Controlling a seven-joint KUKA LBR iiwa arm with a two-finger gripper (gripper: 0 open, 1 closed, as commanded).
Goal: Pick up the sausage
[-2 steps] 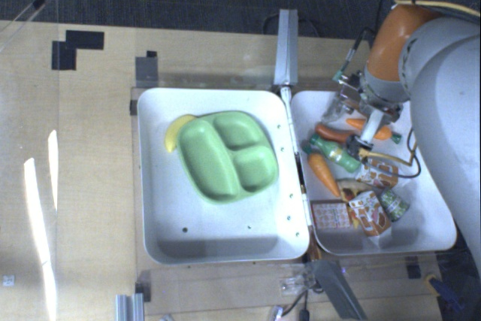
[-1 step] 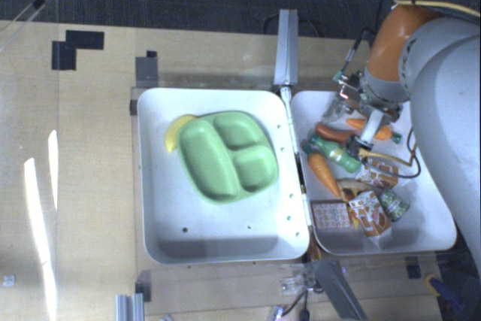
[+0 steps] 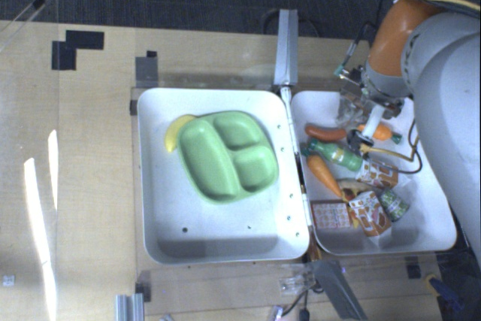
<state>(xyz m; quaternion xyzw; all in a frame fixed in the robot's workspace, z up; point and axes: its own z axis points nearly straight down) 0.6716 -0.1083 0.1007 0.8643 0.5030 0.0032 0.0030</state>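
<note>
Nearest in the right bin (image 3: pixel 440 233) lie snack packets (image 3: pixel 366 212), with a carrot (image 3: pixel 324 174) just behind them. A green bottle (image 3: pixel 337 155) lies slantwise between the carrot and the sausage (image 3: pixel 325 133), which rests lengthwise near the bin's far left corner, its right end close beside an orange piece (image 3: pixel 381 133). The gripper (image 3: pixel 359 116) hangs just above that right end; whether it is wide or narrow I cannot tell, as the wrist hides it. To do this well, it should likely shift left toward the sausage's middle, turn to straddle it crosswise, and descend clear of the bottle. The left bin (image 3: pixel 150 162) holds a green tray (image 3: pixel 225 154) over a banana (image 3: pixel 175 133).
</note>
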